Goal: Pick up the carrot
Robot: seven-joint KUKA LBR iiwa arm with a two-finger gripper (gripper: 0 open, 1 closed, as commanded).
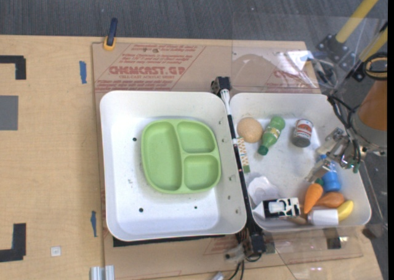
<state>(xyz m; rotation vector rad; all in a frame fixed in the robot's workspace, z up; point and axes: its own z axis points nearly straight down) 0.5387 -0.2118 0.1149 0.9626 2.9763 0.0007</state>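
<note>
The carrot (313, 197) is a small orange cone standing on end in the lower right part of the right bin (280, 159). It is wedged among other toys. My gripper (334, 154) hangs just above and to the right of it, near the bin's right wall, with nothing visibly held. A blue object (331, 181) lies between the gripper and the carrot. The orange band of the arm (374, 111) enters from the right edge.
Around the carrot lie an orange toy (333, 199), a yellow one (345, 209), a white bottle (323, 216) and a black-and-white box (281, 207). A potato (249, 129), green bottle (271, 135) and can (301, 132) sit further back. The left bin holds a green divided plate (161, 156).
</note>
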